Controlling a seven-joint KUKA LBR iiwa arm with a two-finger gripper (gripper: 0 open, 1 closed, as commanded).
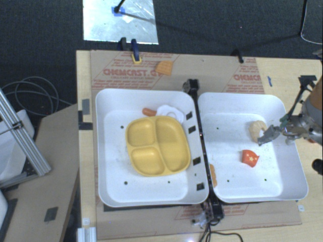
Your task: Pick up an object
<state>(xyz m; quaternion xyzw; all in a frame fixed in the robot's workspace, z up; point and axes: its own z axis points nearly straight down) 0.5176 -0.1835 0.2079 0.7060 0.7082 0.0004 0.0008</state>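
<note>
**Pincer poised beside two small objects in the right bin**

The pincer (270, 135) hangs over the right shallow white bin (292, 185), close beside a pale beige rounded lump (257, 129), with a small red-orange block (250, 158) just below. How far it stands open I cannot tell, and nothing visibly sits in it.

The likely risk: coming down off-centre, it nudges the lump aside or closes on air. The wrist is cut off at the frame's edge, and the tips blur into grey.
</note>
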